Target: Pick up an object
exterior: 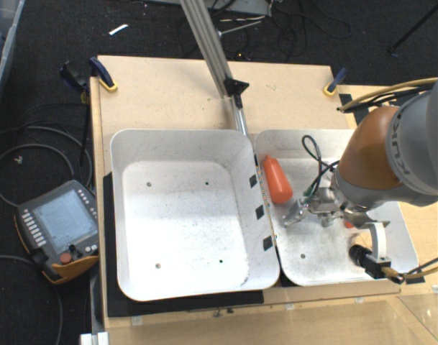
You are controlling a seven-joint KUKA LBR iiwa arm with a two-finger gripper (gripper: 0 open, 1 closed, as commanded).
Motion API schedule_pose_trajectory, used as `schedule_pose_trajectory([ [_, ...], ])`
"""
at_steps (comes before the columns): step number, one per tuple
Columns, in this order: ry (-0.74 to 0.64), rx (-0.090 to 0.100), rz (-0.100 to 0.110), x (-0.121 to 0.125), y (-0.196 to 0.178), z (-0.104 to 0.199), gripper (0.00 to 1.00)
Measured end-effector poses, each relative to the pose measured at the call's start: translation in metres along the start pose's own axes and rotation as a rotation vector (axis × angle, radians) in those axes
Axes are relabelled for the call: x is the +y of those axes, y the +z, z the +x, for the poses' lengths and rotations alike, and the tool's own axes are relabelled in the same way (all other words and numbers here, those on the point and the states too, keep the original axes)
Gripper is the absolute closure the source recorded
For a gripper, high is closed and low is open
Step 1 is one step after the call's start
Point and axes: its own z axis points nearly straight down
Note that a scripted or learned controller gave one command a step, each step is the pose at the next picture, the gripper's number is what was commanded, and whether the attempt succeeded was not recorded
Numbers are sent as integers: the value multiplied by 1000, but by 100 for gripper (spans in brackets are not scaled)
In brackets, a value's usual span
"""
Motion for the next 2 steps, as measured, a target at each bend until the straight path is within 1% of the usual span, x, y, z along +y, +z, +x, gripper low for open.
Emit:
schedule_pose_trajectory([
  [1,0,0,-1,0,-10,0,100],
  [2,-3,-1,-4,4,-54,-5,100],
])
